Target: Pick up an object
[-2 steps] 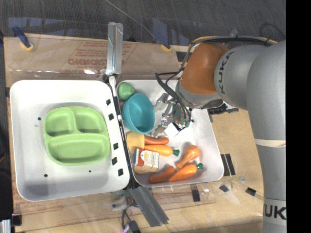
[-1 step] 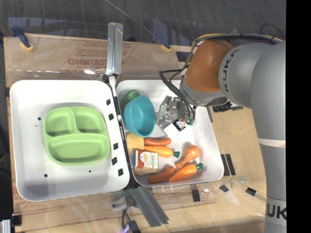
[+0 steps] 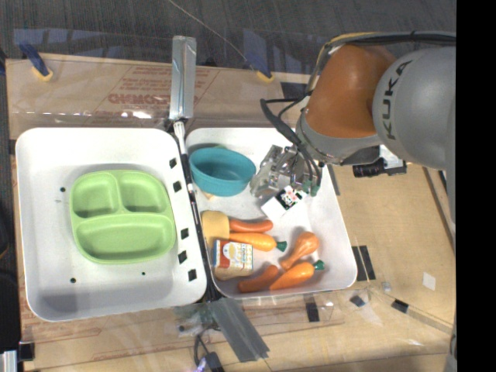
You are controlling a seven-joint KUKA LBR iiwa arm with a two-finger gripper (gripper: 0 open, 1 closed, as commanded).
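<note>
Hovering low in the right bin (image 3: 335,208), the gripper (image 3: 280,178) hangs beside the blue bowl (image 3: 222,170), above the carrots (image 3: 283,263) heaped at the near end, presumably lining up a grab. Whether its fingers are spread, I cannot tell.

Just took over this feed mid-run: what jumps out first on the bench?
The grey arm with its orange band reaches in from the right, its gripper low over the right bin, beside a blue bowl. Below lie several orange carrots and a small bottle. A green divided plate sits in the left bin.
</note>
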